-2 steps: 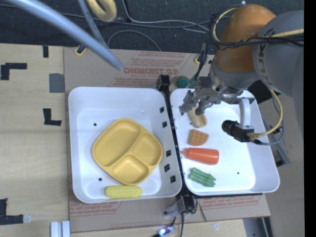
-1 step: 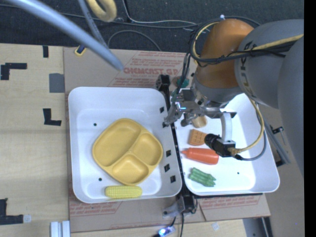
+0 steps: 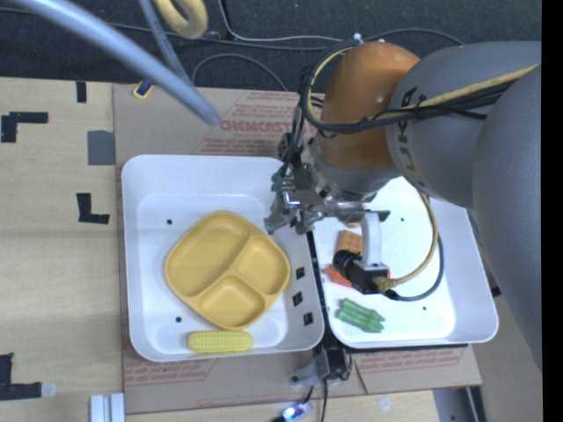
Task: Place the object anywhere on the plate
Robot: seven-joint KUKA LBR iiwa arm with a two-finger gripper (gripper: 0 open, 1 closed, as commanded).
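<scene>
Camera view: arm low over the wall between the two bins, plate waiting in the left one.

Nearest, a corn cob (image 3: 220,341) lies in the left bin (image 3: 141,236) just beside the front edge of the yellow plate (image 3: 227,267), which has three compartments and carries nothing. In the right bin (image 3: 466,315) a green bean pod (image 3: 361,316) lies near the front, and behind it an orange piece (image 3: 339,275) is partly covered by the wrist hardware. Further back, the gripper (image 3: 286,218) hangs over the dividing wall; I cannot tell if it is released or clenched. Probably the object to move is in the right bin, and the wall and cable stand in the way.
</scene>
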